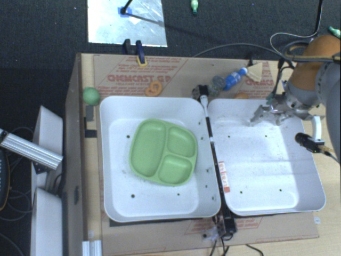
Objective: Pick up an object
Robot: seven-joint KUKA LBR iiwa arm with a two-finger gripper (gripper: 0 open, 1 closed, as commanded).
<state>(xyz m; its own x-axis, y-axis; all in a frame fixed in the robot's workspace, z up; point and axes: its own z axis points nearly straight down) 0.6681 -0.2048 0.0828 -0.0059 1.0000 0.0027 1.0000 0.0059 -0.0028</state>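
Observation:
A light green divided plate (162, 151) lies flat in the middle of the left bin (117, 201). My gripper (270, 113) hangs over the far edge of the right bin (298, 196), near its back wall, well to the right of the plate. Nothing shows in the gripper. The grey arm with its orange band (314, 57) comes in from the upper right.
Behind the bins, on the cardboard, lie a blue bottle (232, 80), a pale wedge (257, 71) and a small orange ring-shaped thing (153, 88). A green ball (91, 95) sits off the left bin's far left corner. A blue and yellow clamp (139, 52) grips the back edge.

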